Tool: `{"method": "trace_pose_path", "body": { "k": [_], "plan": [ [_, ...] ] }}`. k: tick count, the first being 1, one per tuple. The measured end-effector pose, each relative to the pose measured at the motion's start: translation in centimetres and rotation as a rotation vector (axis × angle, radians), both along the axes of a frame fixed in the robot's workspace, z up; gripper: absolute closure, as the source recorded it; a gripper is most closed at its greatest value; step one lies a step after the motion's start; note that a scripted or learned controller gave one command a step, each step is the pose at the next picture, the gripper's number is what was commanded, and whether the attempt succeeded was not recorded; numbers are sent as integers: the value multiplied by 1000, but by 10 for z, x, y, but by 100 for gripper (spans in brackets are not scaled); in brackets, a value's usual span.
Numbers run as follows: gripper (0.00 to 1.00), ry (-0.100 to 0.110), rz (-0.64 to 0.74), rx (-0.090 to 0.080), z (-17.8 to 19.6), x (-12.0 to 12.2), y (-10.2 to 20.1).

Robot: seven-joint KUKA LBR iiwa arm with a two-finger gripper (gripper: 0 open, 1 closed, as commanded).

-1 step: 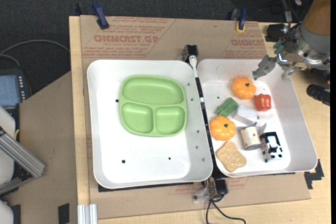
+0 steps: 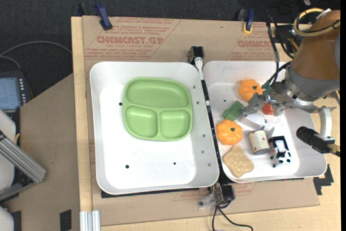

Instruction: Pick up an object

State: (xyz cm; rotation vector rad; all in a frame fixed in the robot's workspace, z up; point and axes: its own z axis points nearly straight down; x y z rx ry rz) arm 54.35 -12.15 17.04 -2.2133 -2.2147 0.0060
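left white bin (image 2: 108, 132) holds a pale green three-compartment plastic tray (image 2: 158, 109). right white bin (image 2: 308, 167): green piece (image 2: 233, 111), two orange pumpkin-like balls (image 2: 229, 132) (image 2: 249, 89), tan cracker-like slab (image 2: 238, 162), small white cylinder (image 2: 258, 141). gripper (image 2: 263, 106) low over the bin centre, by a red bit (image 2: 267, 109); finger state: cannot tell.

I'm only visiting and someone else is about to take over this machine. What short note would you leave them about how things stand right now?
Gripper: low in the right bin, among the objects; its state cannot be told.
Things: two orange pumpkins, a green piece, a cracker-like piece and a small white can lie in the right bin. A green divided plate sits in the left bin.
Done: nothing visibly lifted.
Left: grasp one object and raise it.
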Motion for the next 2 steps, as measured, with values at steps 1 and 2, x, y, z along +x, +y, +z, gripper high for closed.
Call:
{"method": "trace_pose_path", "body": {
  "k": [1, 2],
  "plan": [
    [0, -14, 0, -5, -88, 45, 9],
    [100, -26, -1, -7, -69, 48, 8]
  ]
}}
